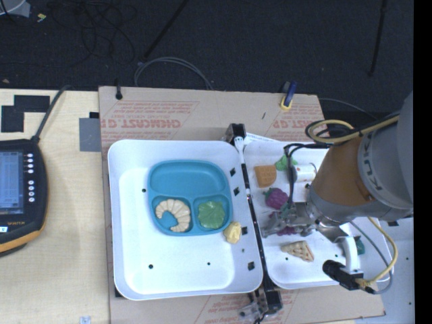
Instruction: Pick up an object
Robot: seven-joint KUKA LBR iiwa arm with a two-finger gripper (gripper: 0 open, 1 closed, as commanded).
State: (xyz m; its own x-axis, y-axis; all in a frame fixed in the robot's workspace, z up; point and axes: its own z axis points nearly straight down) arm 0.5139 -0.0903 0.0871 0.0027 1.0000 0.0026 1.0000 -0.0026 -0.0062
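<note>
Seemingly spread apart, the fingers (289, 223) hover just below the purple toy (275, 198); light, rigid, graspable across its middle.

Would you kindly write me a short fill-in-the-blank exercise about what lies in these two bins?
1. The croissant lies in a compartment of the ____ tray.
2. The pizza slice lies in the ____ bin.
3. The yellow piece rests just ____ the tray.

Missing words: blue; right; outside

A teach pendant (17, 191) (screen lit) beside cardboard (169, 117).
</note>
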